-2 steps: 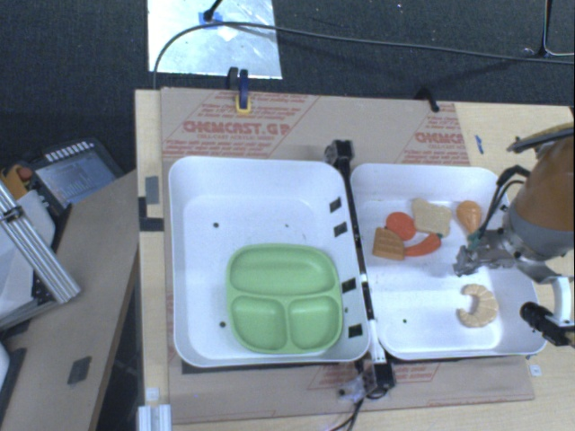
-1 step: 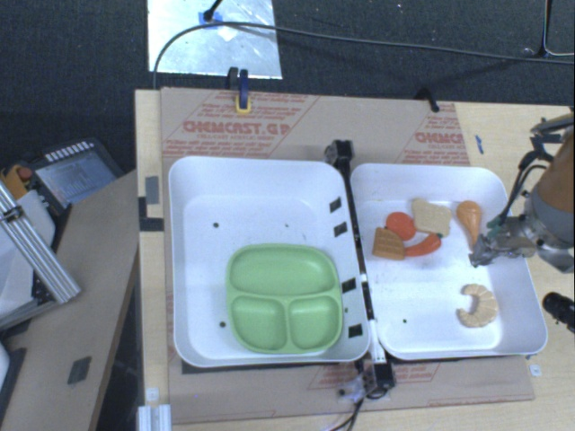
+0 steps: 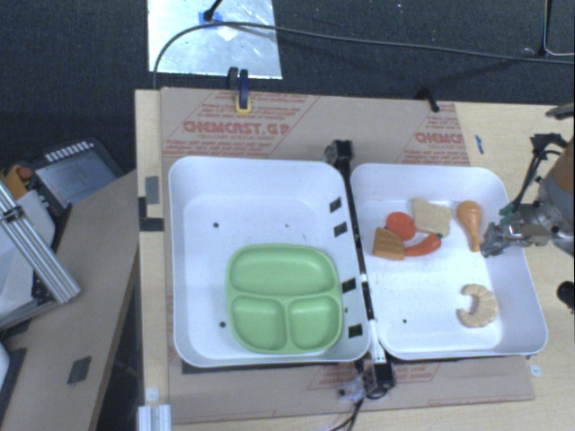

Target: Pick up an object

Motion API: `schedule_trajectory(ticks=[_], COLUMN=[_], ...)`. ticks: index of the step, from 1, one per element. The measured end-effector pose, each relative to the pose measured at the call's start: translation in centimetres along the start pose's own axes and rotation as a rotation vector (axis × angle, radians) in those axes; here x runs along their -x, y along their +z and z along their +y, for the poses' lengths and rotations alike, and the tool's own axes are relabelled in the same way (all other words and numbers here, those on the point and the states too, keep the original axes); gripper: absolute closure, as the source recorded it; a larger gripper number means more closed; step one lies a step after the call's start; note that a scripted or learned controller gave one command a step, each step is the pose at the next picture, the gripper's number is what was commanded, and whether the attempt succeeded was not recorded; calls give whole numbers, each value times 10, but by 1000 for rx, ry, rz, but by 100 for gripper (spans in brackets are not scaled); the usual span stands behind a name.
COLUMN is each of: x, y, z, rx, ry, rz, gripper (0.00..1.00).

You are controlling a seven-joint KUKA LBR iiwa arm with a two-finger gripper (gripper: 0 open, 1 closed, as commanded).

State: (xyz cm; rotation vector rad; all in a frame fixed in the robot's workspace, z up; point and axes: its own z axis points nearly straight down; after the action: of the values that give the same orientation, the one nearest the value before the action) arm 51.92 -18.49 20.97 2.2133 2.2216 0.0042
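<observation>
The right bin [image 3: 422, 335] holds several toy foods. A red tomato [image 3: 400, 224], a beige bread slice [image 3: 432, 215], a brown wedge [image 3: 389, 244] and a red-orange sausage [image 3: 422, 246] lie clustered in its upper middle. An orange drumstick-shaped piece [image 3: 471, 220] lies near the right wall. A tan croissant [image 3: 478, 305] rests lower right. My gripper [image 3: 496, 241] sits at the right bin's right edge, just right of the drumstick piece. Nothing shows between its fingers.
The left bin [image 3: 202, 205] contains a green three-compartment plate [image 3: 284, 298]. A black divider with clips [image 3: 352, 250] runs between the bins. Cardboard [image 3: 269, 124] lies under both. A metal plate [image 3: 216, 21] and cables lie beyond the bench.
</observation>
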Motion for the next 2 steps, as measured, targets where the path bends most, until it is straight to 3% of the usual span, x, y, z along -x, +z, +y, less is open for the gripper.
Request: schedule_trajectory(ticks=[1, 2], x=[-56, -111], y=[6, 4], z=[-1, 13], rx=[-5, -4], ry=[-4, -7], rz=[3, 4], gripper=[100, 100])
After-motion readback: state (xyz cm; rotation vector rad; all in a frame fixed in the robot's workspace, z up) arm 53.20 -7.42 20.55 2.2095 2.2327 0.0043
